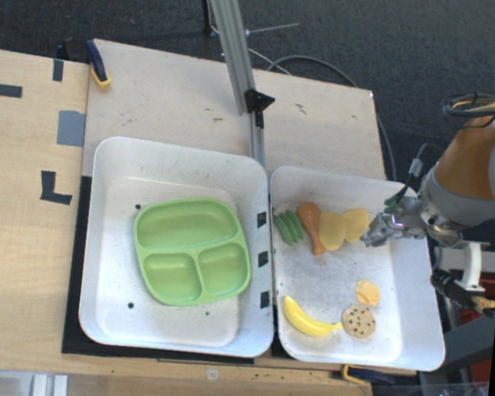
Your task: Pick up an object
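Banana (308, 319) and cookie (359, 322) lie at six o'clock in the right bin (419, 328); jaws' (379, 232) state indiscernible, at two o'clock beside a yellow piece (343, 228).

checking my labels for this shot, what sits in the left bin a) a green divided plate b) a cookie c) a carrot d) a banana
a, the green divided plate lies in the left bin, while the banana, cookie and carrot all lie in the right bin.
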